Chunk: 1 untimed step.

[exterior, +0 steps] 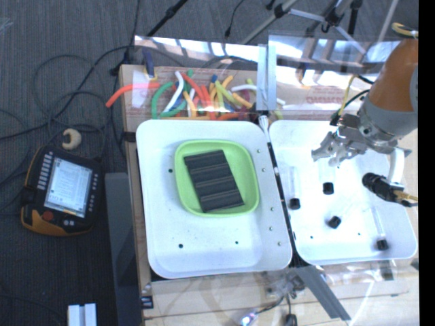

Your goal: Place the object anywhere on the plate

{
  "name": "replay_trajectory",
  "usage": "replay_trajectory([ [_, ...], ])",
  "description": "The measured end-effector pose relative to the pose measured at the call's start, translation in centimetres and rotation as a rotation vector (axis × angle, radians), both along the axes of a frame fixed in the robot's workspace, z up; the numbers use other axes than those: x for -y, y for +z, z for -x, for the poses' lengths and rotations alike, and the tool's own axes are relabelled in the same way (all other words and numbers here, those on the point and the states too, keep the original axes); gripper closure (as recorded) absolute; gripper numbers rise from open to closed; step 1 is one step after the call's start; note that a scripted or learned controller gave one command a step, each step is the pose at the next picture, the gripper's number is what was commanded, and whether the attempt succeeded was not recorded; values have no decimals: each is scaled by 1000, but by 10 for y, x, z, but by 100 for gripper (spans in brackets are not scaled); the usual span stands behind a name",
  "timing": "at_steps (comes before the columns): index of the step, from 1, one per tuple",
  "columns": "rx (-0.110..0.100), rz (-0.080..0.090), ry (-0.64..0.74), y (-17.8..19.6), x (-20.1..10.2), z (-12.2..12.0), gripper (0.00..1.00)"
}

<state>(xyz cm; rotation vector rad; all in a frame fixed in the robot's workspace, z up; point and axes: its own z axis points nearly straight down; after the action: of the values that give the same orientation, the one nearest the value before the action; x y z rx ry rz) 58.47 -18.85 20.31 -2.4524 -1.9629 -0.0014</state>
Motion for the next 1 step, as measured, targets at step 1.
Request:
replay_trajectory([
  [1, 0, 0, 0, 0, 0, 0, 0],
])
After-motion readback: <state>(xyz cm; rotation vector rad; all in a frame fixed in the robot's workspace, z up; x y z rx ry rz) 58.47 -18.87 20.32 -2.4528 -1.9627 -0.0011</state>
